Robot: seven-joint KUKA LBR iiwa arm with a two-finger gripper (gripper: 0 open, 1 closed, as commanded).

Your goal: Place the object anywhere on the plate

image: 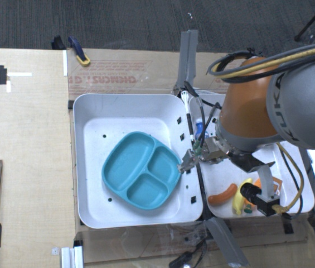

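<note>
One camera sits high above the bench (29, 149) and looks down at a slant, far enough back to see both white bins (85, 149).

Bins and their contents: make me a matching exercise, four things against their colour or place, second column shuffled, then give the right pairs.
Things:
1. plate
2. sausage
3. banana
4. wrist band

Descriptions:
A. yellow, in the right bin
B. orange, on the arm
C. blue with three compartments, in the left bin
D. reddish orange, lying in the right bin beside the yellow thing

Pairs: 1-C, 2-D, 3-A, 4-B
</note>
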